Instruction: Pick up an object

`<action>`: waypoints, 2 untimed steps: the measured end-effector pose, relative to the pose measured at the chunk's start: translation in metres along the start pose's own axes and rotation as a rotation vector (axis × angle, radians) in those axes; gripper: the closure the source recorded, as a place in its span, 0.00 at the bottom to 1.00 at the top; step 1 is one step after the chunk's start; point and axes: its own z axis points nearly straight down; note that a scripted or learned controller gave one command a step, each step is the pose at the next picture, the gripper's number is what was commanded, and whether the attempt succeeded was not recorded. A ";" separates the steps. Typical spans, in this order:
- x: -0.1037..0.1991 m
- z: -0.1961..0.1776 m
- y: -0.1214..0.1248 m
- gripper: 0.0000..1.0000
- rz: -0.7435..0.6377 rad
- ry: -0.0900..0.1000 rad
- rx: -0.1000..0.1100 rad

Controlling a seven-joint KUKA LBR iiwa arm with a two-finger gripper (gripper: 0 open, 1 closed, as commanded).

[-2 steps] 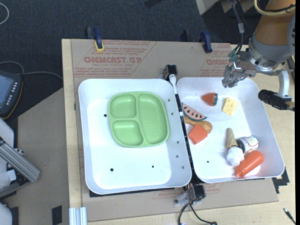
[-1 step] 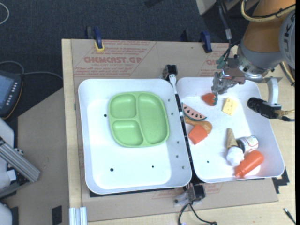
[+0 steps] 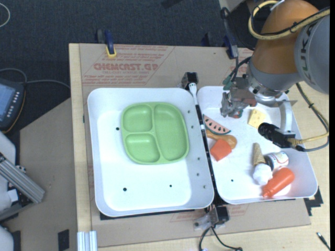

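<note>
Two shallow white bins are carried side by side on the bench [image 3: 77, 156]. The left bin [image 3: 104, 140] is set toward the bench's left edge, and the right bin [image 3: 235, 184] toward its right edge, the two touching along the middle.

In the left bin, a green divided plate [image 3: 155, 132] is laid flat, closer to the bin's far edge than to its near edge. Three compartments can be made out in it.

The loose objects are gathered in the right bin. A watermelon slice [image 3: 214, 125] is placed by the bin's left edge, with a tan rounded piece [image 3: 226, 139] just beside it and a red-orange block [image 3: 220, 150] touching that piece on the near side. A yellow cheese wedge [image 3: 256, 118] is seen toward the far edge, well apart from the block. An ice cream cone [image 3: 257, 153] is laid in the middle of the bin, and a white rounded piece [image 3: 260, 175] is found at its near end. A small white and red item [image 3: 279, 159] lies just beside these, and an orange carrot [image 3: 278, 182] is stretched toward the bin's near right corner.

The arm [image 3: 282, 35] is brought in over the bench's far right corner. The jaws are held over the far left part of the right bin, between the watermelon slice and the cheese wedge. Nothing can be seen pinched by them, and whether they are spread or pressed together cannot be told.
</note>
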 end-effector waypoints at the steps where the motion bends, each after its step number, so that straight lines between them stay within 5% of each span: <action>1: 0.036 0.011 -0.033 1.00 0.001 0.000 0.001; 2: 0.073 -0.003 -0.074 1.00 0.000 0.000 0.000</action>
